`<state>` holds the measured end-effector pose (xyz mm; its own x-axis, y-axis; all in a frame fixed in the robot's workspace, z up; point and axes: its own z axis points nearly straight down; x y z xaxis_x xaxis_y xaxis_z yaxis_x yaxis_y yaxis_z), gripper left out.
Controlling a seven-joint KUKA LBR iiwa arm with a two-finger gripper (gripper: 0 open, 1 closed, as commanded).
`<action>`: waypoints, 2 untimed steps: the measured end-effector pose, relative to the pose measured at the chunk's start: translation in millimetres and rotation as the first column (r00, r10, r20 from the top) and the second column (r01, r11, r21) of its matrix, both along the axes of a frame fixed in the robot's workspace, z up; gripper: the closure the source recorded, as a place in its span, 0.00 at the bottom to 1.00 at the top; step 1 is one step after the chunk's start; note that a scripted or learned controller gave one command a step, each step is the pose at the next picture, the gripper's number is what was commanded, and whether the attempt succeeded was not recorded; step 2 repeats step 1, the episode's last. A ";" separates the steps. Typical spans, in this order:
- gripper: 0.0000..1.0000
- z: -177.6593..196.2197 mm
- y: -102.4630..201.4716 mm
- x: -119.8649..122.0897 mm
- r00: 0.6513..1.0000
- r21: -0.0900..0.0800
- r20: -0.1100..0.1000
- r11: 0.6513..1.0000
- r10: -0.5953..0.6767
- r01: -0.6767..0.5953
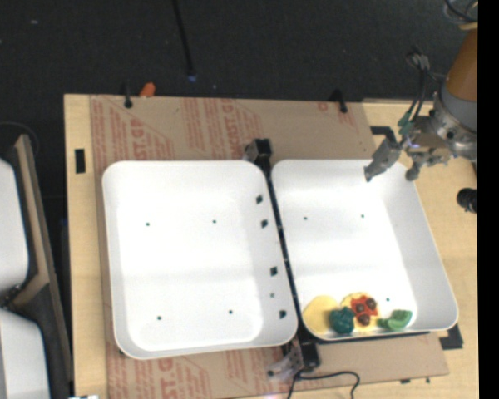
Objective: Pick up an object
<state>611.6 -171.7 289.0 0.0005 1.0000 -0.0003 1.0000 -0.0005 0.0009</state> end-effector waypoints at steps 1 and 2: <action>0.00 20.1 24.6 -79.6 1.000 0.000 0.003 1.000 0.000 0.000; 0.00 20.1 24.6 -79.6 1.000 0.000 0.003 1.000 0.000 0.000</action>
